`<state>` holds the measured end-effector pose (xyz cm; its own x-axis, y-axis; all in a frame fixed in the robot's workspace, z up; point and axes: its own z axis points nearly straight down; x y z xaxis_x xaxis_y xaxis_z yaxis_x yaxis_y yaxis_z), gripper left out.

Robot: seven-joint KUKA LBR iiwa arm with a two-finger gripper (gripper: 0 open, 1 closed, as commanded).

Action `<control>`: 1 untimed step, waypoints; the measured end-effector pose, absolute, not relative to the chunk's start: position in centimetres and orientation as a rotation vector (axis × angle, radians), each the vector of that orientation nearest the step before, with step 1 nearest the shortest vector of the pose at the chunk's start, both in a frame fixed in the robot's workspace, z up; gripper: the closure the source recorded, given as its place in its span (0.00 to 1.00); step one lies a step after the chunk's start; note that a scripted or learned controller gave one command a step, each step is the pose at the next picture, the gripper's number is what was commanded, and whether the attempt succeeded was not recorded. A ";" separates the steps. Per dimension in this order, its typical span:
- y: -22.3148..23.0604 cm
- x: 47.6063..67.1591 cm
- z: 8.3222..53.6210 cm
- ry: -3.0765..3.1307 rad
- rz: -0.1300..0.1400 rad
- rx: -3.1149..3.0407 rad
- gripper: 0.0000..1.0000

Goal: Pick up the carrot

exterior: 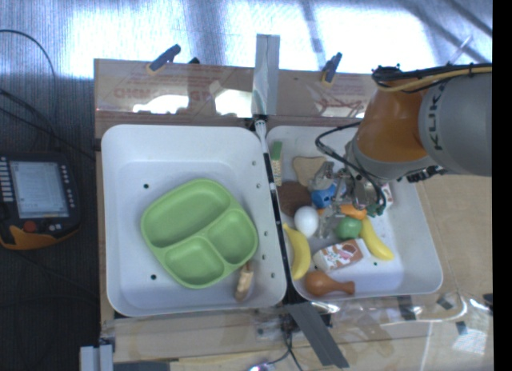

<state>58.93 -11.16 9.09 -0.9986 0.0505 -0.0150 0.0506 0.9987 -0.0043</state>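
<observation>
Gripper is low inside the right bin, among the toy food near the bin's middle; whether it is clenched or released cannot be told, and nothing is seen gripped. The carrot, a small orange piece, lies just below the gripper toward the bin's near edge, touching or nearly touching it, long axis roughly across the bin. A green piece sits just beside the carrot, an egg to its left, a banana to its right. Judgement: little room for a clean close. The left bin holds a green plate. Both bins rest on the worktop.
</observation>
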 end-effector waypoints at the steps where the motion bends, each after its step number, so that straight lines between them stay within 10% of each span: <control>1: -10.1 57.2 9.1 3.103 -0.004 0.321 0.00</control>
<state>57.19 -10.10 9.15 -0.9786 0.2046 -0.0221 0.2047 0.9788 -0.0004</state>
